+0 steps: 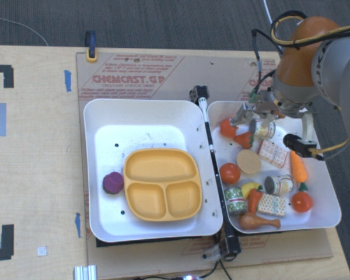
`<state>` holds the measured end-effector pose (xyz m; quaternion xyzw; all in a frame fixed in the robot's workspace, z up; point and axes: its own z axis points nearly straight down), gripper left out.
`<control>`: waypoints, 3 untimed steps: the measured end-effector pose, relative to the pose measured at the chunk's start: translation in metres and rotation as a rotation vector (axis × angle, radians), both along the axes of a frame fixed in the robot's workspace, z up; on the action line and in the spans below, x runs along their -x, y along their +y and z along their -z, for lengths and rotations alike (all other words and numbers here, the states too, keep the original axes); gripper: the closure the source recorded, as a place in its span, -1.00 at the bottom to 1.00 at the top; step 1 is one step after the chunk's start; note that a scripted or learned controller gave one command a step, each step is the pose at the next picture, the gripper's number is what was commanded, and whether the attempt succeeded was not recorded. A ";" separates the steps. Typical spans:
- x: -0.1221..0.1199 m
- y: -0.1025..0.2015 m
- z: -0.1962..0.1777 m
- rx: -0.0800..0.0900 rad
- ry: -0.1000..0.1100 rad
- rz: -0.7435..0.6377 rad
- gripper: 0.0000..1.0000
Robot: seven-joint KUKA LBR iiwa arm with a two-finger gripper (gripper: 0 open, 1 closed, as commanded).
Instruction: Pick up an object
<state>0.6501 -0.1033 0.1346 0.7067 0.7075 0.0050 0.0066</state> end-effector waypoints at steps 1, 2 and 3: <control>0.000 0.000 0.000 0.000 -0.001 0.000 -1.00; 0.000 0.000 0.000 0.000 0.000 0.000 -1.00; 0.011 0.001 0.011 -0.003 0.017 0.001 -1.00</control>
